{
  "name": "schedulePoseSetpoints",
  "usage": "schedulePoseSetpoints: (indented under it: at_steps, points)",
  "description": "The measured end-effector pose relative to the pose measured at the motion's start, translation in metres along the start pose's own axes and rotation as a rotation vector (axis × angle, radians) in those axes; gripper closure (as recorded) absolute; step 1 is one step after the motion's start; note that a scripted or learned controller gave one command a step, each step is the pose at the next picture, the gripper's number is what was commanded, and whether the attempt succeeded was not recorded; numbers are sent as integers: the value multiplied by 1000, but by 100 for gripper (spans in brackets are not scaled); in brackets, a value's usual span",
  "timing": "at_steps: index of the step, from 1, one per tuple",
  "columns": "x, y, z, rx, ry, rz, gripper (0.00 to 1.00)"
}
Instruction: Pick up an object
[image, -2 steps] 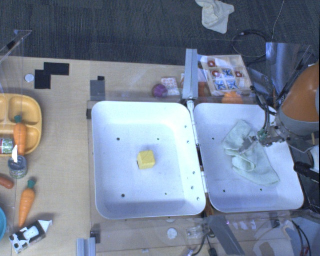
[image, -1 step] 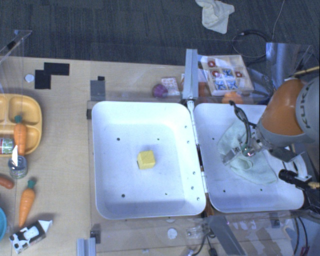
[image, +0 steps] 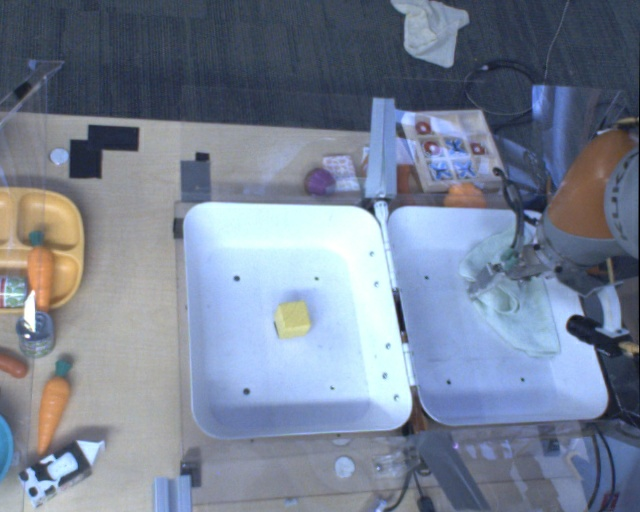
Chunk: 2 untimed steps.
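Note:
A small yellow block (image: 293, 319) lies near the middle of the left white bin (image: 220, 400). A pale green cloth (image: 525, 320) lies crumpled in the upper right part of the right white bin (image: 450, 400). My gripper (image: 500, 275) is down on the cloth's left part, where the fabric is bunched up around it. The grey arm with its orange band (image: 590, 195) comes in from the right, above the bin's far right corner. The cloth and the wrist hide how the gripper meets the fabric.
A metal divider (image: 385, 250) runs between the two bins. Behind the bins sit a purple ball (image: 319, 181), a patterned box (image: 450, 150) and an orange thing (image: 462, 195). A yellow tray (image: 55, 215), toy carrots (image: 52, 400) and small items lie far left.

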<state>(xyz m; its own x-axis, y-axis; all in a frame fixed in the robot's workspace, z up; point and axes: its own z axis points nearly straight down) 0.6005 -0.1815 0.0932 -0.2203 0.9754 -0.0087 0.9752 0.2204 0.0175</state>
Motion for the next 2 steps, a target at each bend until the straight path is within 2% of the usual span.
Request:
schedulePoseSetpoints:
  at_steps: [1, 2]
  points:
    - [-3, -19, 0, -3, -2, 20, 0]
    - [-16, -22, 0, -1, 3, -23, 0]
